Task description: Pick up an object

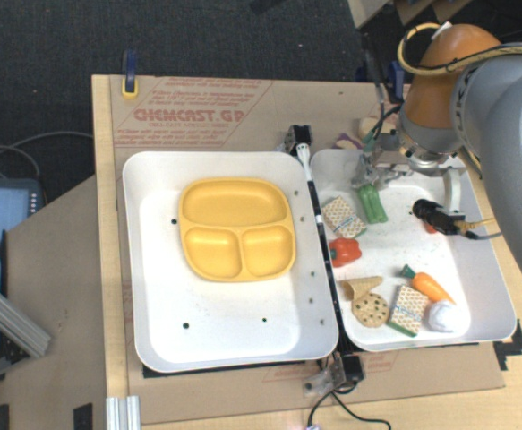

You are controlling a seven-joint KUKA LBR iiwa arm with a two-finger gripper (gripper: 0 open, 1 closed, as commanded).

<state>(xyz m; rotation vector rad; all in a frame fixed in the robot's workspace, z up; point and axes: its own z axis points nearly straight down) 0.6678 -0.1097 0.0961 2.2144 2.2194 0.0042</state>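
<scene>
My gripper (369, 181) hangs over the far end of the right bin (484, 276), with the grey arm and its orange band reaching in from the right. Directly under its tip lies a small green piece (372, 205), touching or nearly touching it; I cannot tell which. Other pieces lie in the same bin: a patterned cracker square (341, 216), a red piece (346, 252), a tan wedge (362, 287), a round cookie (369, 309), a second patterned square (409, 307), an orange carrot (431, 286) and a white-and-blue piece (441, 315).
The left bin (153, 312) holds a yellow divided plate (236, 227). A black divider rail (319, 231) runs between the bins. Both bins rest on a brown cardboard sheet (189, 115), beyond which the floor is dark.
</scene>
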